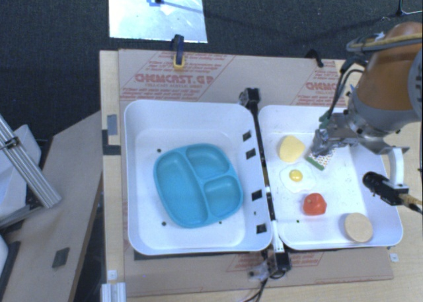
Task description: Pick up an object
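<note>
In the right bin [390,231] lie a yellow lemon-shaped piece [291,149], a toy fried egg [295,176], a red tomato-like piece [314,204] and a tan round disc [358,227]. My gripper [322,147] hangs low over the bin's upper middle, just right of the yellow piece. A small green and white patterned piece [320,161] shows right below its tip, touching or nearly touching it. I cannot tell whether that piece is between the fingers.
The left bin [142,228] holds a blue divided plate [197,184]. A black-clipped divider [259,162] separates the two bins. The arm's orange and grey body [390,89] overhangs the right bin's far right corner.
</note>
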You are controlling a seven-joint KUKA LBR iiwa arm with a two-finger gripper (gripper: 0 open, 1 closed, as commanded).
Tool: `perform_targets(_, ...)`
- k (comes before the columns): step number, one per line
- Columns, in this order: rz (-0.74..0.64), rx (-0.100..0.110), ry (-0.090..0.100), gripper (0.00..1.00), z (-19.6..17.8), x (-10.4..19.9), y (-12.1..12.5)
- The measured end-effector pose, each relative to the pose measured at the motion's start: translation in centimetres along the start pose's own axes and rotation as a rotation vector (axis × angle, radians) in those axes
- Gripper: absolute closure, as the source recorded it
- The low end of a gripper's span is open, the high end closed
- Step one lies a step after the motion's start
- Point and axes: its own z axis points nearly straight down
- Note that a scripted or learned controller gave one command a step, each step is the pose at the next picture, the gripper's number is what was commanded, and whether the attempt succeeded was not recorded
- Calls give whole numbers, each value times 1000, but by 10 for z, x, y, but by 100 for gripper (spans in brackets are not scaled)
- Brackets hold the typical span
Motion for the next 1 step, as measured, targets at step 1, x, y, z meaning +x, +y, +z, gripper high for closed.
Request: perform_targets(1,1,2,-1,100,1,47,-2)
